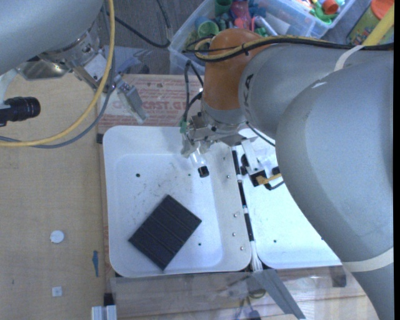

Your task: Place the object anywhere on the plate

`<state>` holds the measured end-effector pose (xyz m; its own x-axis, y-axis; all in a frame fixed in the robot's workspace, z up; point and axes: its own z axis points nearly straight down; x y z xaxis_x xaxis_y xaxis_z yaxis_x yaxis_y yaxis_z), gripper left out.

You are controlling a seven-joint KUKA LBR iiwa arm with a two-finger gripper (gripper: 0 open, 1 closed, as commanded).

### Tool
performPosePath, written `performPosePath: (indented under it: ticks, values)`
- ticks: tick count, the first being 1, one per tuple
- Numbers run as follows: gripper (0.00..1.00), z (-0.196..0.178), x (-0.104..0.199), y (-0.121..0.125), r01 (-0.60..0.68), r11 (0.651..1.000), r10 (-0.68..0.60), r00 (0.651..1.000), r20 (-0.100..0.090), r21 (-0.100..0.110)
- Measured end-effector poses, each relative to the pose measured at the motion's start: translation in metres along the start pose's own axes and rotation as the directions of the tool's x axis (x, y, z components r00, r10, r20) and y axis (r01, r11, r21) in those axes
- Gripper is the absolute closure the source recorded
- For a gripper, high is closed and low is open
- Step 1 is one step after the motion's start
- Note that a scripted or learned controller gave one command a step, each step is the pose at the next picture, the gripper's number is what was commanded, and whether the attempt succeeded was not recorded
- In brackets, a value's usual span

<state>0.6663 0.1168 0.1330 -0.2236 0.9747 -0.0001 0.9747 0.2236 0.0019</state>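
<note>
A black square ridged plate (165,231) lies flat in the front half of the left bin (119,206), turned like a diamond. My gripper (195,155) hangs over the back right part of that bin, well behind and to the right of the plate. Just under the gripper's tip a small dark object (203,170) shows against the white bin floor. I cannot tell whether the gripper holds it or it rests on the floor. The grey arm with its orange band (228,56) reaches in from the right and hides much of the right bin.
The right bin (281,240) sits beside the left one, a dark divider strip (245,206) between them. Cardboard (156,100) lies behind the left bin. A clear box of colourful toys (275,19) stands at the back. A small white disc (57,236) lies on the bench at left.
</note>
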Motion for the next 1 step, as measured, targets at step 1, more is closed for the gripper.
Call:
performPosePath:
  ticks: [1]
  values:
    - [1.00, 0.0433, 0.0857, -0.0318, 0.146, 0.989, -0.146, 0.989, -0.001, -0.008]
